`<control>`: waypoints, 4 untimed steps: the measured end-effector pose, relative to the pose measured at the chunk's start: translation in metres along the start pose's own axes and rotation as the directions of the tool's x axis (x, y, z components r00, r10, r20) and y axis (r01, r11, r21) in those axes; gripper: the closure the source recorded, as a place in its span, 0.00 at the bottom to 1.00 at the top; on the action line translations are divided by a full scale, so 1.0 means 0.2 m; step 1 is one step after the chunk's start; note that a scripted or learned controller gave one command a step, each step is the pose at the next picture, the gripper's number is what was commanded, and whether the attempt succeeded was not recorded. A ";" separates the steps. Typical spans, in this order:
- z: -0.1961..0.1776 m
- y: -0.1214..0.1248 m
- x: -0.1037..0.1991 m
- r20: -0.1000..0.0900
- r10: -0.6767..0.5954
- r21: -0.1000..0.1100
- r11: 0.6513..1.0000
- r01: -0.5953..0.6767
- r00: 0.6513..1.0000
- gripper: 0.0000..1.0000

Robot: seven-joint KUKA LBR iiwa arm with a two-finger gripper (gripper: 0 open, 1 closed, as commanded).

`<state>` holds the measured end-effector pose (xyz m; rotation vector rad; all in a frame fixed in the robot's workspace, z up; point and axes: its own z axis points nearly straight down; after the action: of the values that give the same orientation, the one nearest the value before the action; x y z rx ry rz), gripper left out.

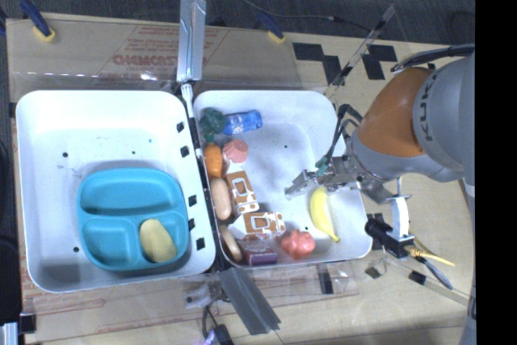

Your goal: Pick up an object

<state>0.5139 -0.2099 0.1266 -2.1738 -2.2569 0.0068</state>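
Banana (324,213) was my pick, lying yellow on the floor of the right bin (279,103), close to that bin's right wall and toward its near edge, stem end up toward my wrist. My end effector (317,178) hung just above its upper tip, low inside the bin, and whether my grip was spread or closed I could not tell from this angle; nothing showed caught in it. I judged the banana the sensible target because it sat alone, with bare white floor between it and the crowd along the bin's left wall: the orange carrot (212,160), the sausage-shaped piece (220,199), the patterned boxes (252,210), and the pink lump (297,243) near the near edge. The blue bottle (241,123) lay off by the far edge. In the left bin (97,105) the blue tray (128,202) held a yellow lemon (158,241) in its near-right compartment. The lift was not yet made.
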 end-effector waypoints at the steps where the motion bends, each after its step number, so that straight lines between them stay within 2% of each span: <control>1: 0.11 -0.13 -0.02 0.024 -0.070 -0.041 0.997 0.071 0.997 0.00; 2: 0.10 -0.12 0.15 0.042 -0.136 -0.048 0.989 0.138 0.990 0.00; 3: -0.30 0.02 0.05 0.011 -0.555 -0.008 0.832 0.555 0.832 0.00; 4: 0.00 -0.17 0.19 0.012 -0.667 -0.008 0.745 0.667 0.745 0.00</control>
<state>0.4793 -0.1722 0.1274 -1.2298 -2.8965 -0.0026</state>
